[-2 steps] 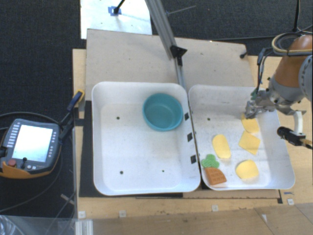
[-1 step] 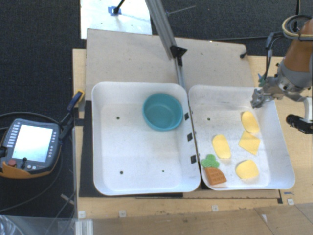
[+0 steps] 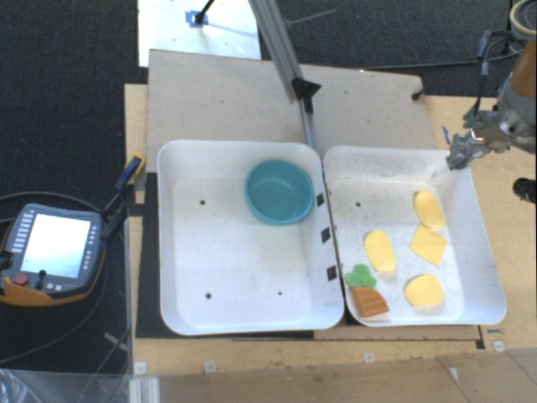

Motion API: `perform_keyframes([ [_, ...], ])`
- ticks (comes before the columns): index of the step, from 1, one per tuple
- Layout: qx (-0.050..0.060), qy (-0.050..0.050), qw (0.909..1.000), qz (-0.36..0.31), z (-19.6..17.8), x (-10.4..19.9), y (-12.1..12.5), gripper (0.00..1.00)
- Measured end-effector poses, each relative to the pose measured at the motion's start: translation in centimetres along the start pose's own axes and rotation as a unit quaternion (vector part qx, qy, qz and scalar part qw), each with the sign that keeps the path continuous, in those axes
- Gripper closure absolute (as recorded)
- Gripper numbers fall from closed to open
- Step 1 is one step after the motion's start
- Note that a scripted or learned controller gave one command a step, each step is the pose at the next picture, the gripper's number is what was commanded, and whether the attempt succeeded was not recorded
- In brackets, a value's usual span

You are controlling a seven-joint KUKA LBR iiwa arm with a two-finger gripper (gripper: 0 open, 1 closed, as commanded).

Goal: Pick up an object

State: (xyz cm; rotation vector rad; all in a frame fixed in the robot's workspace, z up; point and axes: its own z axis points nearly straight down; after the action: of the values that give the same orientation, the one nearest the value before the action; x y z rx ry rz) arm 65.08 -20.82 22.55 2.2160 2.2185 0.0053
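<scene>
A: What can be said of the materials and shapes on the counter [image 3: 369, 99]?

B: Two shallow white bins with smooth walls and rounded corners are set side by side on a pale board surface. In the left bin [image 3: 193, 300] a round teal bowl [image 3: 279, 191] is seen, glossy and deep, lying near the far right corner. In the right bin [image 3: 482, 275] soft-looking yellow pieces are scattered: an oval piece [image 3: 429, 209] at the far side, a flat diamond-shaped piece [image 3: 429, 246] just beside it, an elongated rounded piece [image 3: 379, 251] towards the middle, and a round piece [image 3: 424, 292] near the front wall.

A: Is anything else held there?

B: A toy carrot [image 3: 367, 299], with an orange body and a green leafy top, is lodged in the front left corner of that bin.

A: And what lies around, or stands in the way?

B: A grey metal pole [image 3: 277, 40] is slanted across the counter down to the seam between the bins. A handheld control pendant [image 3: 52, 254] with a lit screen is rested at the left, off the counter, on dark carpet [image 3: 59, 74]. Nothing is laid over the yellow pieces.

A: Where is the claw?

B: The claw [image 3: 460, 154] is seen at the far right corner of the right bin, above its rim, apart from every piece. Whether it is released or clenched cannot be told; nothing is seen gripped in it
</scene>
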Motion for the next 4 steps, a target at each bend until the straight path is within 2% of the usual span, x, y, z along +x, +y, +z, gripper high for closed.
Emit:
perform_keyframes([
  [1, 0.003, 0.001, 1.0000, 0.000, -0.2, 0.0, 0.0, 1.00],
  [3, 0.002, 0.002, 1.0000, -0.002, -1.9, 11.2, 1.4, 1.00],
  [4, 0.003, 0.001, 1.0000, -0.002, -2.4, 15.7, 1.8, 1.00],
])
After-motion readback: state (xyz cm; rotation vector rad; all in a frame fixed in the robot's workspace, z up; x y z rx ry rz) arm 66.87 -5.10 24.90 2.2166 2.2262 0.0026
